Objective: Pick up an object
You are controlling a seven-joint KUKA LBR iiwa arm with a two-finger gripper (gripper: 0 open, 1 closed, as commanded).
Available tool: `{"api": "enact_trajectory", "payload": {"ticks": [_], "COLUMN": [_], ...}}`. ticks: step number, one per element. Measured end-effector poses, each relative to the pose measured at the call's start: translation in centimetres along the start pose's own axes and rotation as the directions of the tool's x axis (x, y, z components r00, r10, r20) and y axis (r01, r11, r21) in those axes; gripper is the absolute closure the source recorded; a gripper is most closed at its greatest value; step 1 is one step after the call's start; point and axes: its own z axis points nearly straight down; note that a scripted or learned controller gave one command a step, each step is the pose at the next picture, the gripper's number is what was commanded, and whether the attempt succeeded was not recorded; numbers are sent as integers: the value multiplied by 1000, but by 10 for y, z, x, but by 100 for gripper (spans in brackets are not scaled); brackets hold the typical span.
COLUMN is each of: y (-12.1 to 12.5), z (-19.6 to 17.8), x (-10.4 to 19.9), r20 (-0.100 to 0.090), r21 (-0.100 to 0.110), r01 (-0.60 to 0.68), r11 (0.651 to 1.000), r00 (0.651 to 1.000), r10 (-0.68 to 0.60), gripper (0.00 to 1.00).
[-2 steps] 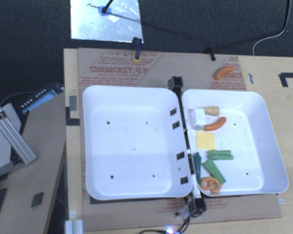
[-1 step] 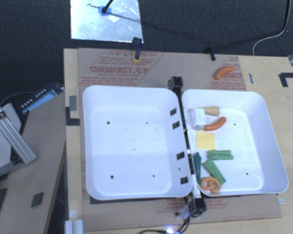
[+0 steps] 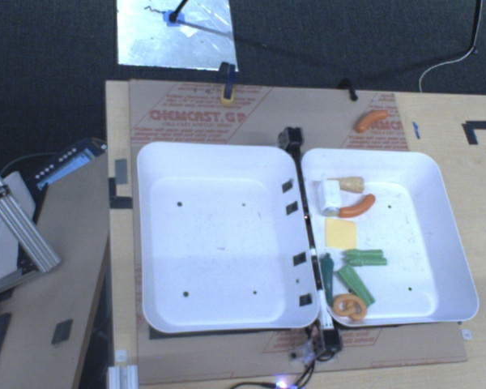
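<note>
The yellow cheese slice [image 3: 341, 234] serves as landmark in the right bin [image 3: 447, 217]. Just above it lies the orange sausage [image 3: 356, 207], clear on its right side; it is best approached there, jaws set across its short width.
</note>
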Motion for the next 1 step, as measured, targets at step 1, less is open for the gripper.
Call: {"api": "enact_trajectory", "payload": {"ticks": [1], "y": [57], "z": [0], "x": [-46], "r20": [1], "r21": [-1], "r01": [0], "r11": [1000], "r00": [1000], "r10": [0], "gripper": [100]}}
